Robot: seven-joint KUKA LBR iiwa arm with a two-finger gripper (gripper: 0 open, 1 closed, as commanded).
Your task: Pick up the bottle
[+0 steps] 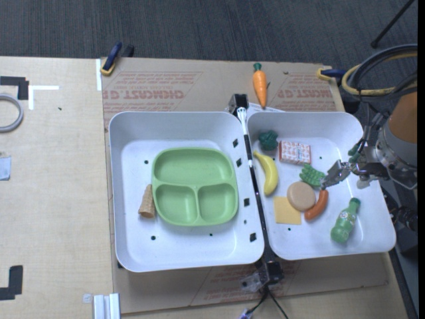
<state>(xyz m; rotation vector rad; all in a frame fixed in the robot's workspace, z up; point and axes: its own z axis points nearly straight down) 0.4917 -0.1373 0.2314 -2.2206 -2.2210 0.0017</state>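
Light, stiff, slippery green bottle [345, 221] near right bin's [319, 251] front-right corner, grab mid-body; gripper [335, 175] grip state unclear.

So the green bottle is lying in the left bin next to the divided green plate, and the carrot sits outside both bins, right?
Not quite. The camera view shows the green bottle lying in the right bin, near its front right corner, not in the left bin. The divided green plate is in the left bin, with a cone-shaped toy beside it. The carrot does sit outside both bins.
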